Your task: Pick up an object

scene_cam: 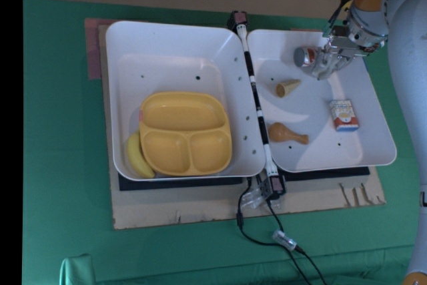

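Note:
In the right bin [373, 143] a small silver and red can [303, 57] lies near the back wall. My gripper [326, 67] hangs right beside it, on its right and touching or nearly touching it. A tan cone [288, 87] lies just in front of the can. A brown drumstick [287, 134] rests near the bin's left wall. A small white, red and blue box [343, 114] lies on the right side of the bin, in front of the gripper.
The left bin [127, 50] holds a yellow divided plate [185, 133] with a banana [137, 155] at its front left edge. A black-and-white divider [252, 87] runs between the bins. Cables [267, 230] trail over the bench in front.

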Available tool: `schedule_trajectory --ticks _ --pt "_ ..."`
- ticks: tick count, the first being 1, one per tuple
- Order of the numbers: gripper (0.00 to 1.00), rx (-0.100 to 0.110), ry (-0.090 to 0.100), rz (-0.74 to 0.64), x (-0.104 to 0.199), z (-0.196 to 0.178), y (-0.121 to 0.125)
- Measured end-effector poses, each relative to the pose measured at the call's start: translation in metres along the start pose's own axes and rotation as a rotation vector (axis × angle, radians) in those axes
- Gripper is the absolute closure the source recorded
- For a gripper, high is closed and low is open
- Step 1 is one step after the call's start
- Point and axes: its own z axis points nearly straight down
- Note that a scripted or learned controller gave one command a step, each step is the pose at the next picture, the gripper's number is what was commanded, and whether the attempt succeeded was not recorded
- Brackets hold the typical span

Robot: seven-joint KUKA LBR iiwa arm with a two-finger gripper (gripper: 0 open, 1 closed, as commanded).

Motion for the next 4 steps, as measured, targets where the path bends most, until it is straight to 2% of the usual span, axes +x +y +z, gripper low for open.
schedule_trajectory --ticks 1,2,3,4 --pt "1.0 0.003 -0.011 0.007 -0.005 -0.015 -0.002" --pt "1.0 -0.009 -0.021 0.012 -0.007 -0.034 -0.001" --pt "1.0 -0.067 -0.011 -0.001 0.009 -0.006 0.02" --pt "1.0 -0.074 -0.018 0.004 0.006 -0.023 0.02"
